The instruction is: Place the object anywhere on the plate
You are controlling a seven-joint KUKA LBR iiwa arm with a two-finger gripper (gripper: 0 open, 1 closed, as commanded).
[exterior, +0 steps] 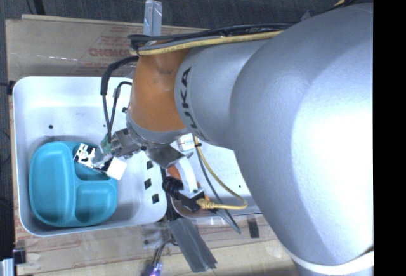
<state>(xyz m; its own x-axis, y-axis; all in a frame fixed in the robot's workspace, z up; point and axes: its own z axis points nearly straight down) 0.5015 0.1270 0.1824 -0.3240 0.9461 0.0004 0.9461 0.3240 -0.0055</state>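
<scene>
Arm over left bin, claw at the plate's right edge.
The right half of the view is taken up by the grey KUKA arm with orange wrist band, reached in over the wood-coloured tabletop. The shallow white plastic bin on the left is seen below it; the second white bin is mostly hidden under the arm. A light-blue divided plastic plate is laid in the left bin's lower-left corner. The claw is positioned just above the plate's upper-right rim. A small black-and-white object is seen at the claw tip, over the plate edge. Claw state: cannot be told; a grip on the object cannot be confirmed.
</scene>
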